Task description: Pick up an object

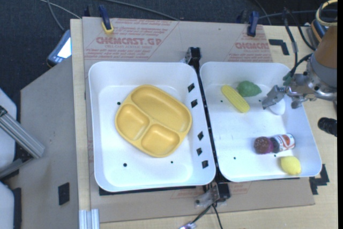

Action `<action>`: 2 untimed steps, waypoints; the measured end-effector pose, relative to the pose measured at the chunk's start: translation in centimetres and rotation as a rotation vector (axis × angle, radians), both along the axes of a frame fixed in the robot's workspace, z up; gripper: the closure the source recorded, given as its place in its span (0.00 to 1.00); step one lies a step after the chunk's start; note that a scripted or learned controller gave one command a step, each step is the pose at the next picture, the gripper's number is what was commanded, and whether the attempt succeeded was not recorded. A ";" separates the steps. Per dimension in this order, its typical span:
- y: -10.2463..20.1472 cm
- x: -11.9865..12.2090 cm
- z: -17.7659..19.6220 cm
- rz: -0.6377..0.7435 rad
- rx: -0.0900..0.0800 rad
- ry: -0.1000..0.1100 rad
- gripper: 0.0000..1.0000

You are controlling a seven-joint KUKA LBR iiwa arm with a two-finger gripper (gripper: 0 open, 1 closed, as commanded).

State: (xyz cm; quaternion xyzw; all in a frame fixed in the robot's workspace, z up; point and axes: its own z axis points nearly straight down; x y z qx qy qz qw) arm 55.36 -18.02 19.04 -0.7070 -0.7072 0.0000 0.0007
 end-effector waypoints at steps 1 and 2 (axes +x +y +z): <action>0.2 0.7 -4.5 0.001 0.001 0.004 0.00; 0.9 1.4 -10.0 0.001 0.002 0.006 0.00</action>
